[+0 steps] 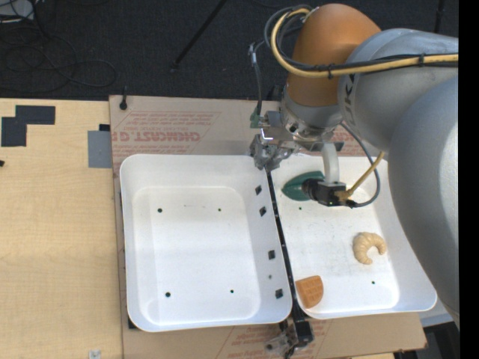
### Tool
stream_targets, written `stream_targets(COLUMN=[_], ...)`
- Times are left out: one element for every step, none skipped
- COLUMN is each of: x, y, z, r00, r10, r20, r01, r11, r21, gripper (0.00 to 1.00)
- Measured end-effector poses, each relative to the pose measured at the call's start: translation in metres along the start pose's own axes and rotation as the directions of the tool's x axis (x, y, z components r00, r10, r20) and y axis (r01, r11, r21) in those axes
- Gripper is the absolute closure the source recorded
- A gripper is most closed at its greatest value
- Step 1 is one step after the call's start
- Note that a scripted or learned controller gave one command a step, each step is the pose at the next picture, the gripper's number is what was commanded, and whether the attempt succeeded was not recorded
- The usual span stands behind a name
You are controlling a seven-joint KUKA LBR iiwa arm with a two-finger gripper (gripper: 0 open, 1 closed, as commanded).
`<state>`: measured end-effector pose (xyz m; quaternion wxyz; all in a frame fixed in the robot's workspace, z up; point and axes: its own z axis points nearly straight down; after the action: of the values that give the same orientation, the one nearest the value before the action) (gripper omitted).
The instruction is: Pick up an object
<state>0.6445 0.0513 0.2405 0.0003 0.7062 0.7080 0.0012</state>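
Note:
My gripper [299,163] hangs below the orange wrist band at the back of the right bin [410,294], close to the divider between the two bins. A dark green flat object [298,188] lies on the bin floor just under and in front of it, partly hidden by a black part of the gripper. A beige croissant-shaped piece [369,247] rests in the middle right of the same bin. An orange-brown wedge [310,290] sits at the bin's front left corner. I see nothing held.
The left bin [133,223] stands beside the right one, their rims meeting at a ridge with black clips [271,254]. The grey arm covers the right bin's back right side. Cardboard and a wooden bench top lie under and left of the bins.

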Motion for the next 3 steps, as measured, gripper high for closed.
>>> stream_targets(x=[0.034, 0.055, 0.055], y=[-0.002, 0.000, -0.001], z=[0.057, -0.014, 0.022], r00=[1.000, 1.000, 1.000], r10=[0.000, 0.000, 0.001], r20=[0.001, 0.000, 0.003], r01=[0.000, 0.000, -0.001], r11=[1.000, 1.000, 1.000], r21=[0.009, -0.001, 0.008], gripper=[1.00, 1.00, 1.00])
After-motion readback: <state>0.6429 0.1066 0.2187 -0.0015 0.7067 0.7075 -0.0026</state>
